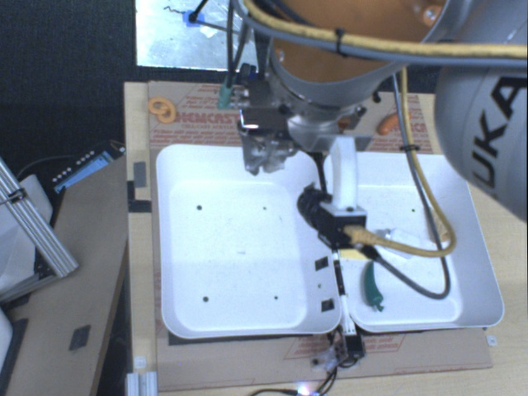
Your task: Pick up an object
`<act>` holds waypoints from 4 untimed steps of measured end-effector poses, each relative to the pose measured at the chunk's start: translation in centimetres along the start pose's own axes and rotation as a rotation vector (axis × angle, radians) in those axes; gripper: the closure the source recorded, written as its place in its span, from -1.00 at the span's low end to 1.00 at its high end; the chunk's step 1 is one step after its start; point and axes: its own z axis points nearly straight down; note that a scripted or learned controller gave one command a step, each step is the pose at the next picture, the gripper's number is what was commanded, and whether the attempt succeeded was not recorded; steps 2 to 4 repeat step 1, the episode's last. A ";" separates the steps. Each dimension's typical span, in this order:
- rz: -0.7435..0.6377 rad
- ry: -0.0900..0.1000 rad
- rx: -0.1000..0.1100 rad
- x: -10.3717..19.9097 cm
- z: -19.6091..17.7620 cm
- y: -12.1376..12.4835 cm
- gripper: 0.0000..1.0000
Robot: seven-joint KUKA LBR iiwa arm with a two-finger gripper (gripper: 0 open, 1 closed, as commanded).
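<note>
I judge the task barely begun: nothing is lifted, and the whole of the picking remains. My hand [266,157] hangs over the far edge of the left bin [177,246], just inside its back wall, and I see no object in it. From this high, slanted view the metal parts blur together, so I cannot tell how the hand is set. The left bin beneath me looks bare apart from a few dark dots on its floor. The likeliest thing to pick is the green object [373,287], a small elongated piece that lies in the right bin [478,304] toward its near edge, just past the divider between the two bins. It sits well apart from my hand, across the divider and nearer the camera. A yellow cable [417,250] and a dark cable loop over the right bin close by the green object, and a black fitting sits between me and it. To finish, I would judge that I must cross over, descend, and take hold.
</note>
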 end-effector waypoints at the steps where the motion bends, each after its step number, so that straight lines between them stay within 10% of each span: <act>1: 0.000 0.000 0.000 0.0 -0.3 0.0 1.00; 4: 0.000 0.000 0.000 0.0 -0.3 0.0 1.00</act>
